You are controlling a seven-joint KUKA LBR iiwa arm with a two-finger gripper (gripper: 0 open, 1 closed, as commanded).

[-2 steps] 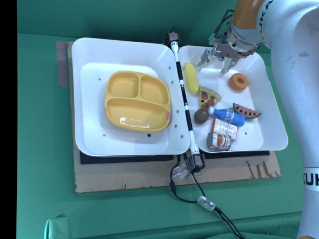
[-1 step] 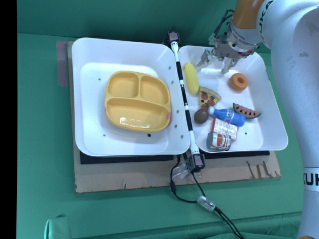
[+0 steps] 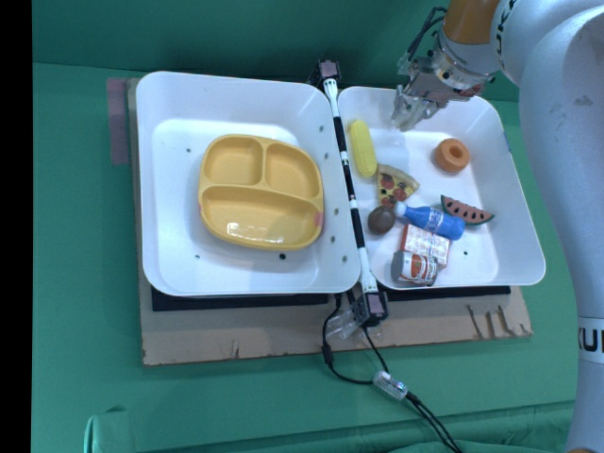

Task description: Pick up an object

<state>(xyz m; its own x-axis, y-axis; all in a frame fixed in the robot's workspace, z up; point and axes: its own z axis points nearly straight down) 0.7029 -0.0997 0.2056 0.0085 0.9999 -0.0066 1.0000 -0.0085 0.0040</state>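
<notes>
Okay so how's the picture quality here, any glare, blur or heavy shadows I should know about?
Camera view: lighting is even and soft, with faint shadows under the yellow plate; the white bins look bright but not blown out; the toys stay sharp; the pincer is slightly soft.

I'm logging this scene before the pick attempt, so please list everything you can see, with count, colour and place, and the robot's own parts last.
white bins: two, side by side on the bench.
yellow tray: one, three compartments, in the left bin.
corn cob: one, yellow, right bin, by the divider.
pizza slice: one, yellow with red toppings, right bin, below the corn.
donut: one, orange, right bin, upper right.
watermelon slice: one, red and green, right bin.
bottle: one, blue with white cap, lying down, right bin.
brown round object: one, touching the bottle's cap.
can: one, red and white label, lying at the front.
cables: black, below the bins.
arm: one, grey, orange band.
gripper: one, over the right bin's back edge.
</notes>
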